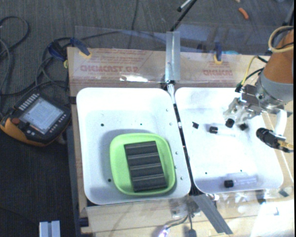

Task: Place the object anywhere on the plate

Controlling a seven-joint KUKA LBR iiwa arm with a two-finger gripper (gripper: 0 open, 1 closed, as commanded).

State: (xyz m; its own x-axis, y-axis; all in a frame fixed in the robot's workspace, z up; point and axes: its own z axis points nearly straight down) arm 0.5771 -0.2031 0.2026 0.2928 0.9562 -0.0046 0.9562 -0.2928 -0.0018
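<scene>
Camera view, starting at the bottom edge: the green plate [117, 154] sits in the lower half of the left bin [89, 132]. The dark ridged block [145, 166] already lies flat on it, well inside the rim. Its long axis runs up and down the frame, with the top end leaning slightly left.

Across the divider, near the bottom wall of the right bin [246, 157], rests a pale pen-like stick with a black cap [241, 181]. It lies nearly level across the frame.

Higher up in that bin a few small black bits [213, 130] are scattered. Just to their right, at the middle right of the frame, hangs the gripper [236, 124]. Its two dark tips stand apart with nothing between them, so the claw is open and carrying nothing.

From the claw, the block lies down and to the left, over the wall between the bins and well apart from it. With the block resting on the plate, I'd judge the placing done. Any further move would only have to take the arm clear, not reach across.

Beyond the bins, a strip of printed cardboard [118, 68] runs along the upper edge of the bench. A handheld control pendant [37, 117] lies on the carpet at middle left.
</scene>
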